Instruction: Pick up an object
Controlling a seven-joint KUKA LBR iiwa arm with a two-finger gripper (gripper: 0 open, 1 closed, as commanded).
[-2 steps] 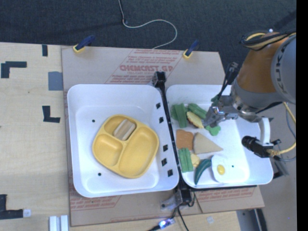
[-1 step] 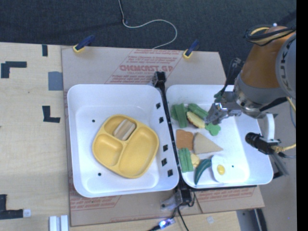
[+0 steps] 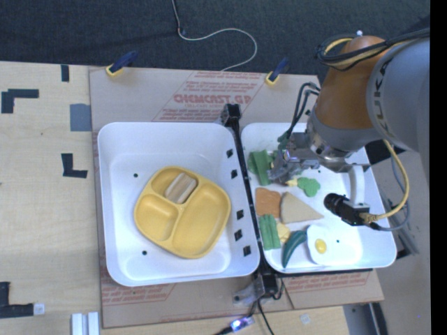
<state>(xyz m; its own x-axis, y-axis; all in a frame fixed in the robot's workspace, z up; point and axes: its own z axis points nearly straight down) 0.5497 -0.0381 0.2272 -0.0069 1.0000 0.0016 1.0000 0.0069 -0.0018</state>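
My gripper (image 3: 283,167) hangs low over the upper left part of the right bin (image 3: 363,253), just right of a green leafy piece (image 3: 260,165) and above a small green broccoli-like piece (image 3: 307,185). Below it lie an orange-brown slice (image 3: 267,202), a beige wedge (image 3: 300,208), a green-and-yellow piece (image 3: 269,230), a green pepper shape (image 3: 293,246) and a fried egg (image 3: 319,246). Nothing visibly sits in the gripper.
The left bin (image 3: 115,159) holds a yellow divided plate (image 3: 183,213) with a tan bread-like piece (image 3: 181,185) in its upper compartment. A black divider (image 3: 237,166) runs between the bins. A black cable plug (image 3: 342,208) hangs over the right bin's right side.
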